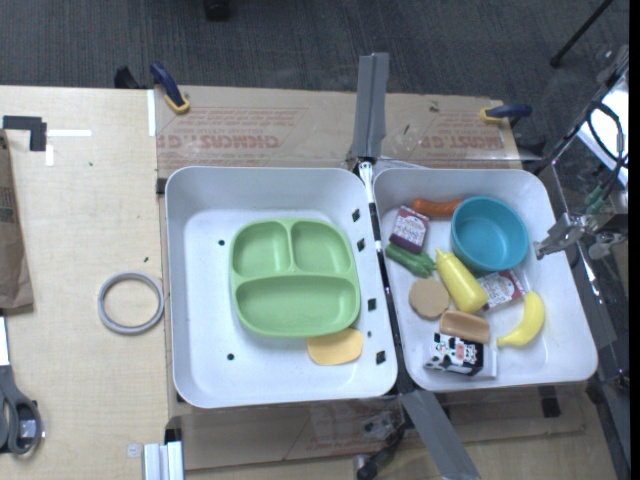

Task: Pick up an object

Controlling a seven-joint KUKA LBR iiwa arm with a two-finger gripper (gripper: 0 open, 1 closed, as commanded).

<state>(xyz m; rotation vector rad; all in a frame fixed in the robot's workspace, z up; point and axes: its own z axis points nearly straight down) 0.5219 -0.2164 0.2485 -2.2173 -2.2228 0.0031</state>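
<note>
A: What lay in the left bin [190,268]?

B: A green divided plate [295,276] sat in its middle, and a yellow slice [335,348] lay against the plate's near edge, partly tucked under it.

A: And the right bin [560,358]?

B: It was crowded. A blue bowl [488,233] stood at the far side with an orange carrot [436,207] just behind it and a purple packet [408,230] to its left. A green pod [410,260] lay below the packet. A yellow bottle [459,279] slanted through the middle, touching a tan disc [430,299] and a bun [464,325]. A banana [527,320] curved at the right, and a black-and-white carton [460,354] lay nearest the front.

A: Where was the end effector [556,236]?

B: At the right bin's right rim, beside the bowl. I could not tell whether it was apart or together, and nothing was seen in it.

A: Anything on the counter [80,218]?

B: A grey ring [131,301] lay left of the bins.
</note>
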